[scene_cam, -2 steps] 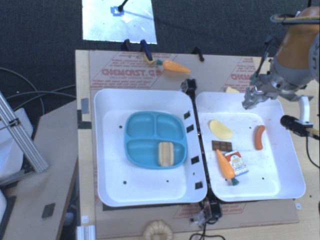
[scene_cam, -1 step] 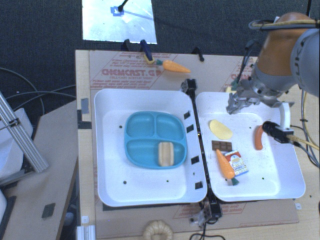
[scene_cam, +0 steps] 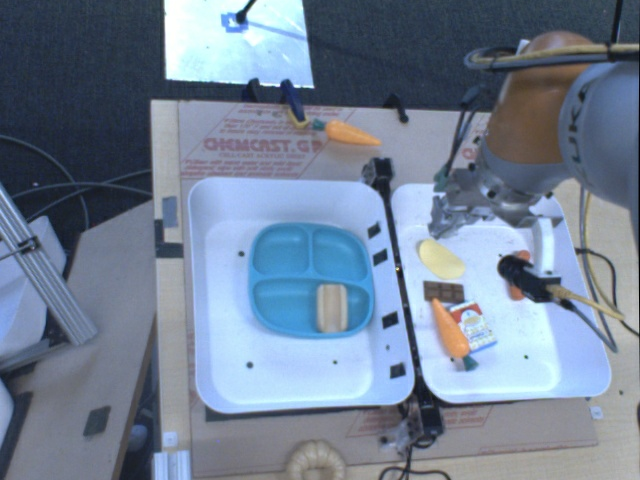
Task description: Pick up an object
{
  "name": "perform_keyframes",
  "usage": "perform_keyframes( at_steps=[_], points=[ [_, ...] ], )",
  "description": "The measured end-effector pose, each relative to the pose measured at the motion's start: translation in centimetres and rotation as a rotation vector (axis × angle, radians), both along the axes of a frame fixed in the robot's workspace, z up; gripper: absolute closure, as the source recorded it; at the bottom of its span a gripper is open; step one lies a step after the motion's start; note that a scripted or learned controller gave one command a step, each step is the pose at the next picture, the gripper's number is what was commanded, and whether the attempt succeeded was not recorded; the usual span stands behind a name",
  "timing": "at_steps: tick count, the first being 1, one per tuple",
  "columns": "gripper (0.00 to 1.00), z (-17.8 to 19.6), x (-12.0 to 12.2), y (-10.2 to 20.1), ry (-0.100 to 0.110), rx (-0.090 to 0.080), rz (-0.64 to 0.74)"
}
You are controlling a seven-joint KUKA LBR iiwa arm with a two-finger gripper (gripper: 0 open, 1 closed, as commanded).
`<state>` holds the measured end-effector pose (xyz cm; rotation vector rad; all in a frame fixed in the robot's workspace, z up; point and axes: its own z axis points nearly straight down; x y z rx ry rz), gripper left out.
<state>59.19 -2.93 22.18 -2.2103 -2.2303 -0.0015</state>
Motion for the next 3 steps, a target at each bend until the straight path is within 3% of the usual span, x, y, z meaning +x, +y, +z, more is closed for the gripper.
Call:
perform_keyframes(
  at_steps=[2,3],
  points=[
    [1.0,-0.1,-1.8,10.0,-0.002,0.0,0.001],
    [1.0,-0.6,-2.1,9.5,-0.001,-0.002,-0.007]
  ],
)
